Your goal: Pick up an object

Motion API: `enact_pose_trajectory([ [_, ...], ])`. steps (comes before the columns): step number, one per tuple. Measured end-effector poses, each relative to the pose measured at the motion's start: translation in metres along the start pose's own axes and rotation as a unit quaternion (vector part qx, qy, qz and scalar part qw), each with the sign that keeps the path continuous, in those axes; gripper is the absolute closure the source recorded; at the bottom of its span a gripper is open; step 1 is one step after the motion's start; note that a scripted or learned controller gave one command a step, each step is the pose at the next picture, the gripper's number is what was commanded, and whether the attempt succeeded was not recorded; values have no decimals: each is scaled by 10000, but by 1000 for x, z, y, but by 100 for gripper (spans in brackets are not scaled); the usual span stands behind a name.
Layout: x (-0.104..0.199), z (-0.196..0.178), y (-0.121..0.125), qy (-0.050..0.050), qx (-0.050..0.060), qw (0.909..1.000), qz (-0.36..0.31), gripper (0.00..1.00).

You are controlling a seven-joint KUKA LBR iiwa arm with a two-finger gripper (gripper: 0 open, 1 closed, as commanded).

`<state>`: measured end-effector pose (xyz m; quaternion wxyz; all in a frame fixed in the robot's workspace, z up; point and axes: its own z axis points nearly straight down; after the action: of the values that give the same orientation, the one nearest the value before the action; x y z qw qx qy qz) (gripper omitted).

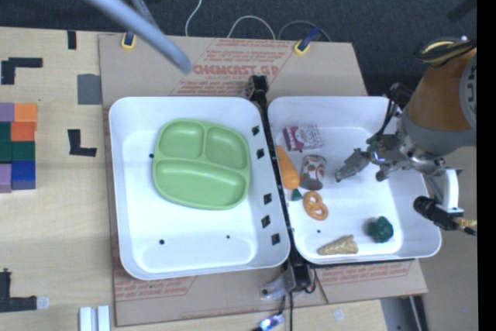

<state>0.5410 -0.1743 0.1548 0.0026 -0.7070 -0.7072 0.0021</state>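
The right bin (403, 248) holds several small objects: a pink and white packet (302, 138), an orange carrot (287, 168), a small red and brown can (313, 170), a pretzel (315, 205), a dark green lump (380, 229) and a tan wedge (339, 246). My gripper (360, 174) hangs over the right half of this bin, to the right of the can and above the green lump. Its fingers are spread open, with nothing between them.
The left bin (128, 244) bears a light green divided plate (203, 164). A black divider (267, 167) runs between the bins. Coloured blocks (19, 147) sit at the far left of the bench. The arm's orange band (438, 97) lies over the right bin's right edge.
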Motion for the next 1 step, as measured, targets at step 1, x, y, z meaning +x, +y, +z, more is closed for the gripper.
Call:
enact_pose_trajectory([
  [1,-5,61,-7,2,1,10000,0,0],
])
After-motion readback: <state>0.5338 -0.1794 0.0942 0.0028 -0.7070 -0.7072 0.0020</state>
